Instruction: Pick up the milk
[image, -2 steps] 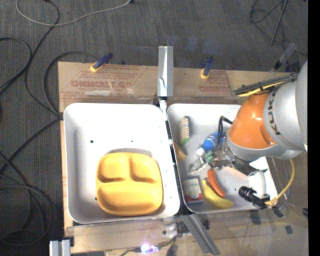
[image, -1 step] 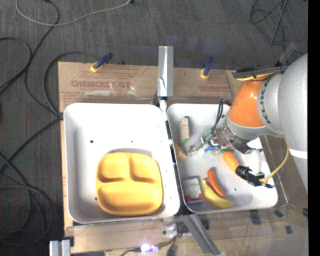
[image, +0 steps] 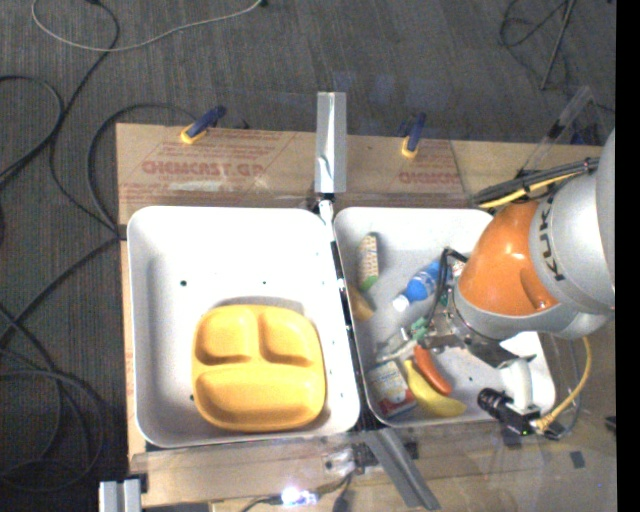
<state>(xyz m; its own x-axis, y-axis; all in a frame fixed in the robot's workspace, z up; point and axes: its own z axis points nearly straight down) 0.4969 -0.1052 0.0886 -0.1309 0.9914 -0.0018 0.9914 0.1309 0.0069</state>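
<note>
Milk, we cannot pick it out for certain in the cluttered right white bin (image: 345, 300), arm's end effector (image: 432, 328) low among those items, its state we cannot tell, yellow sectioned plastic tray (image: 260, 368) in left white bin (image: 150, 300).

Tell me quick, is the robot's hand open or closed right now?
Gripper: cannot be told. It is low over the right bin, among the clutter, beside the clear bottle.

Arm (image: 530, 270) hangs over cluttered right bin (image: 352, 300); yellow tray (image: 260, 367) left.
</note>
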